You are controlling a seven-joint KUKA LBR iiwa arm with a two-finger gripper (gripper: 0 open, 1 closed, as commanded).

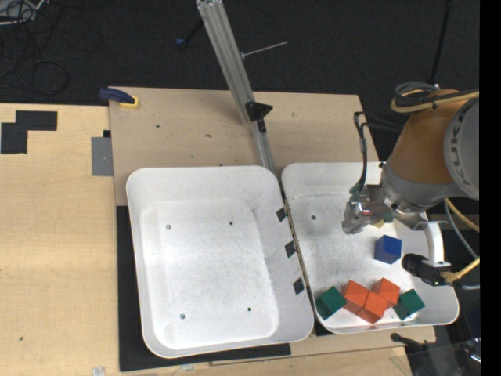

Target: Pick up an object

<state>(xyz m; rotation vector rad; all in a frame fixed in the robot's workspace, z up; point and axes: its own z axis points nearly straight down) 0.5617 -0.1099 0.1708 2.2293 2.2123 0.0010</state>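
Targeting: blue cube (387, 248) on the right bin's (321, 186) floor, just beside the tool (358, 216).
Tool: metallic; whether it is apart or together, I cannot tell.
Advice: centre over the cube, square to its flat faces, then descend.
Neighbours: orange blocks (370, 297) and green blocks (331, 301) clustered near the front rim.
Surfaces: hard-edged, matte blocks; speckled white bin.

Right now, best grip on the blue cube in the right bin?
Probably top-down on the blue cube, pinching two opposite flat sides. It sits alone and flat, apart from the orange and green blocks below, with free space around it. The hand hovers just up-left.
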